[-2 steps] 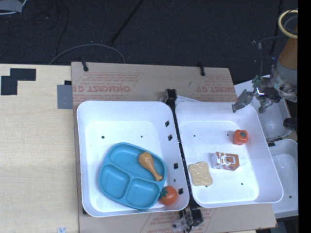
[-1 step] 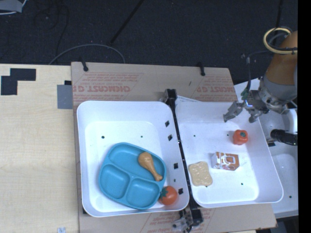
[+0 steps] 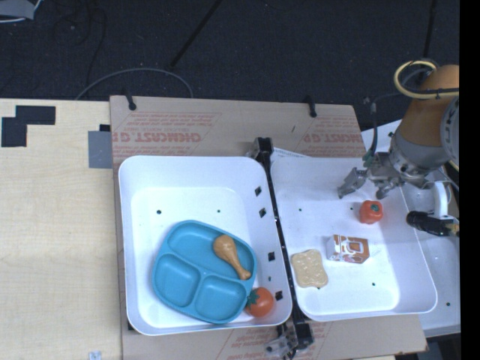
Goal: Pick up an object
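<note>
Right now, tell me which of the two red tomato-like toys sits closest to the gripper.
The red toy in the right bin, just below the gripper. The other red toy lies in the left bin, beside the blue tray.

White bins (image 3: 187,172); blue tray (image 3: 184,280); tan drumstick (image 3: 232,255); red tomatoes (image 3: 260,303), (image 3: 370,211); beige toast (image 3: 309,268); brown-white packet (image 3: 350,248).

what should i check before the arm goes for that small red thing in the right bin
1. End effector above right bin: ok.
2. Small red object apart from the fingers, not held: ok.
3. Space around it; wrapped snack and flat cracker lie apart: ok.
4. End effector centred over it: not ok, sits up and left.
5. Finger opening wide enough: cannot tell.
</note>
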`<state>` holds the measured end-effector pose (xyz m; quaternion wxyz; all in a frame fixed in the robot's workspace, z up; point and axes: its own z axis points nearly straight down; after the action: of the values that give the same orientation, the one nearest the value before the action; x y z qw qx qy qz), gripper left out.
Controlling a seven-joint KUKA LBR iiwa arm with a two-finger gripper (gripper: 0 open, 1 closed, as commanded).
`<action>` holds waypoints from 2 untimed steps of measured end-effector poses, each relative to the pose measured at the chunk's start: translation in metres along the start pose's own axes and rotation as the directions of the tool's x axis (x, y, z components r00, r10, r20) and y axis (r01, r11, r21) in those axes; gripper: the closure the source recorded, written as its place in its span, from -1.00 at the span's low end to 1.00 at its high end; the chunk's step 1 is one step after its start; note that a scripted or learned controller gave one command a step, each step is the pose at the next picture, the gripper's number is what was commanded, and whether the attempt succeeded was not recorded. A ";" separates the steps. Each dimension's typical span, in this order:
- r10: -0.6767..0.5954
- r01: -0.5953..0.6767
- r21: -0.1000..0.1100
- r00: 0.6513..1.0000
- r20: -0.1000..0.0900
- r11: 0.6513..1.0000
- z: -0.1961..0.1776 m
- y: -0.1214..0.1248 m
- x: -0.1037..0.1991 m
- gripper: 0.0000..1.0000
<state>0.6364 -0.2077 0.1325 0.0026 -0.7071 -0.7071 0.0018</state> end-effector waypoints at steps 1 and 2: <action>-0.001 0.001 -0.004 1.000 0.001 1.000 -0.013 0.001 0.000 1.00; -0.001 0.001 -0.009 1.000 0.002 1.000 -0.057 0.004 -0.004 1.00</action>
<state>0.6409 -0.2115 0.1890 -0.0012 -0.7068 -0.7075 -0.0004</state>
